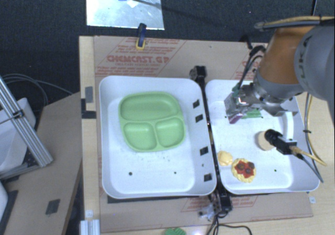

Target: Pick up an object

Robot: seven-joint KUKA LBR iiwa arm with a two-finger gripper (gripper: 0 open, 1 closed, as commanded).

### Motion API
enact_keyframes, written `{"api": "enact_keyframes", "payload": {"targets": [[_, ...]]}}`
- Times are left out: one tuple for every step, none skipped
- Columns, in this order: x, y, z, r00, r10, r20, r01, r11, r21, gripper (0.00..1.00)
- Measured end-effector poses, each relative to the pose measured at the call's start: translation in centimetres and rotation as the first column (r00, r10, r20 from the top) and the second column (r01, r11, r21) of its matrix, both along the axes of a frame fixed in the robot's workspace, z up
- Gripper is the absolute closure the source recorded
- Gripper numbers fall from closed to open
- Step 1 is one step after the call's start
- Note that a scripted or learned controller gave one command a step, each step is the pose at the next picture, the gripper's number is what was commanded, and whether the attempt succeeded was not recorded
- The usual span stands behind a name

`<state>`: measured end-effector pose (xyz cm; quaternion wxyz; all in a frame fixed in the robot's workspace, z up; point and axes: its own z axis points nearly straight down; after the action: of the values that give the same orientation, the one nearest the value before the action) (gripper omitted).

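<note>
Toy pizza (244, 169) sits at the front of the right bin (301, 179).
Up behind it, the gripper (238, 108) hangs low over a purple-and-green thing (245, 116); I cannot tell its grip.

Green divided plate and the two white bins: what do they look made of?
Green divided plate: probably moulded plastic, matte to satin, judging by its uniform colour and soft rounded dividers. Left white bin and right white bin: probably thin formed plastic, smooth and slightly glossy, with rounded rims; coated metal can't be ruled out.
</note>
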<state>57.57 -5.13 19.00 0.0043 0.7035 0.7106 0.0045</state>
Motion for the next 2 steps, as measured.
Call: {"api": "enact_keyframes", "payload": {"targets": [[-0.4, -0.3, -0.5, 1.0, -0.007, -0.01, 0.007, 1.0, 0.0, 0.0], [-1.1, -4.0, -8.8, 1.0, -0.006, -0.004, 0.006, 1.0, -0.002, 0.0]]}}
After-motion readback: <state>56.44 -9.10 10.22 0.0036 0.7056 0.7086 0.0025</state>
